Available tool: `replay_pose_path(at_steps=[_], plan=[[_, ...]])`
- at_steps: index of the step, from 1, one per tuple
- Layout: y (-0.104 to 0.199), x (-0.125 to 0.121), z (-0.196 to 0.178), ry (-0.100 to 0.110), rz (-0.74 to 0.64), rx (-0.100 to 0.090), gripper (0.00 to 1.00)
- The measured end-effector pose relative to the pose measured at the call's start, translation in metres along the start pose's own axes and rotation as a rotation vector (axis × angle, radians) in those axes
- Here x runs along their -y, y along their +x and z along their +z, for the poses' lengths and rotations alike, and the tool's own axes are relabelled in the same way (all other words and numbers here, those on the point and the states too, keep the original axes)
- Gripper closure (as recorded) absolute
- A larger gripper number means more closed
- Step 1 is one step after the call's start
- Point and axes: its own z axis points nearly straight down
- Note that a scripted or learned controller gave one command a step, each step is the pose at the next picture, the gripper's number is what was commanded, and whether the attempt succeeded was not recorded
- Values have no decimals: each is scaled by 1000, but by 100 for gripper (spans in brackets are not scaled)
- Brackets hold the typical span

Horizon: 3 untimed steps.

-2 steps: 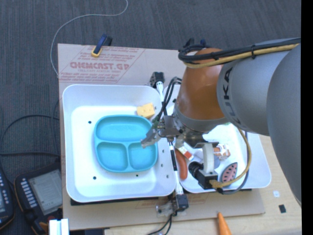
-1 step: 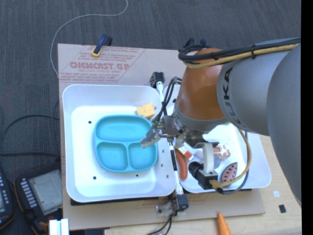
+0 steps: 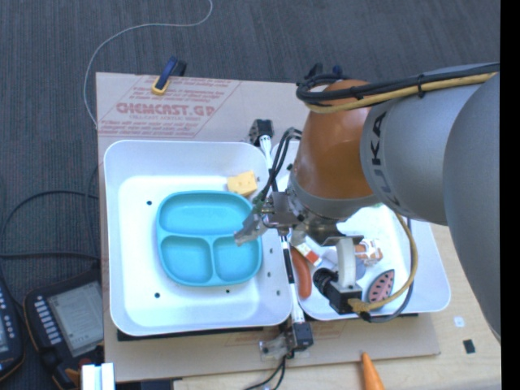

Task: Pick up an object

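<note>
My gripper [image 3: 246, 234] hangs low over the left bin [image 3: 122, 218], at the right rim of a blue three-part plate [image 3: 195, 238]. Nothing shows in its grasp. A small yellow block [image 3: 242, 184] lies just beyond the plate's far right corner, a short way above the gripper. In the right bin [image 3: 431, 287], an orange sausage-shaped piece [image 3: 302, 276] lies along the left wall, close under the wrist. A brown-and-pink oval piece [image 3: 380, 286] and a small white-and-orange item [image 3: 370, 253] sit further right. The arm hides much of the right bin.
The grey and orange arm [image 3: 382, 153] covers the right bin's far half. A blue clip [image 3: 167, 73] lies on the board behind the bins, and an orange stick [image 3: 370, 371] lies at the bench's front edge.
</note>
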Motion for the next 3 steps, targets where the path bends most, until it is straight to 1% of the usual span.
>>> replay_pose_path(at_steps=[1,2,3], plan=[[-1,-21,-129,-4,0,0,0],[-23,-10,-223,-4,0,0,0],[30,0,-200,-2,-2,0,0]])
